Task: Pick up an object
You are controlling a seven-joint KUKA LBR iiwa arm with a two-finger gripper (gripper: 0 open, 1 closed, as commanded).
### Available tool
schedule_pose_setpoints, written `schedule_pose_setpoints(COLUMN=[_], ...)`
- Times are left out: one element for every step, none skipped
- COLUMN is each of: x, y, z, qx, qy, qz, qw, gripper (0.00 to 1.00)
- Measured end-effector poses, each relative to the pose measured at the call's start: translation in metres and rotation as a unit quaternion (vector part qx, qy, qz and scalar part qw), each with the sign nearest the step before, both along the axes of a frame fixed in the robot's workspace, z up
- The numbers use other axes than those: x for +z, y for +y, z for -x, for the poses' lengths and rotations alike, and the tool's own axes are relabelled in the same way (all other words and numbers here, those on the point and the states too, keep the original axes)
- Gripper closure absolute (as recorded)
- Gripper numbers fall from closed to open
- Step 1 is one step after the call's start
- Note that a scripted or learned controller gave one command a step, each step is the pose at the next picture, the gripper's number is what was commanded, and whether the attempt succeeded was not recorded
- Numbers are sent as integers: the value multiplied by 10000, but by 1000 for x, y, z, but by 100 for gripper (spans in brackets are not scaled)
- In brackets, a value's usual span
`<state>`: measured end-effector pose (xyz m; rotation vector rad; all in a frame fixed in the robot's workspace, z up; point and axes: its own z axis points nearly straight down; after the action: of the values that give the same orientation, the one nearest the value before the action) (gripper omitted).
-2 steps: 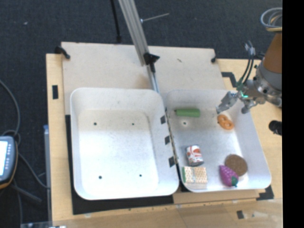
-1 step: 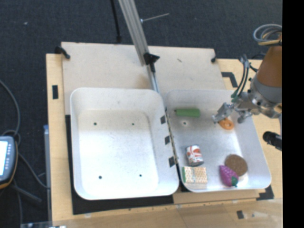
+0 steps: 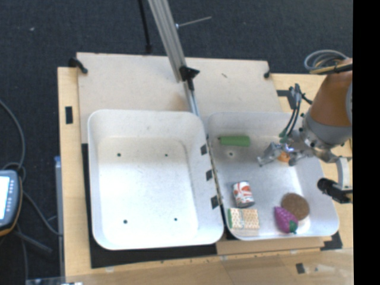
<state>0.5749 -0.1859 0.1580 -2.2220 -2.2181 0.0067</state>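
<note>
The right bin (image 3: 261,123) holds a green bar (image 3: 234,140) near its far left, a red and white can (image 3: 242,193), a patterned packet (image 3: 244,219), a purple object (image 3: 285,218) and a brown round object (image 3: 295,205) near its front. My gripper (image 3: 270,155) hangs over the middle of this bin, pointing left, right of the green bar and above the can. Its fingers look empty, with nothing between them.
The left bin (image 3: 148,177) lies beside the right one. A slanted metal pole (image 3: 169,34) rises from between the bins toward the back. The arm's orange band (image 3: 332,103) sits at the bench's right edge. A screen device (image 3: 7,198) lies off the bench, left.
</note>
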Motion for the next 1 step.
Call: schedule_pose_setpoints(x=[-53], y=[-1], z=[1], qx=[-8], qy=[-5], qz=[3], qw=[10000], gripper=[0])
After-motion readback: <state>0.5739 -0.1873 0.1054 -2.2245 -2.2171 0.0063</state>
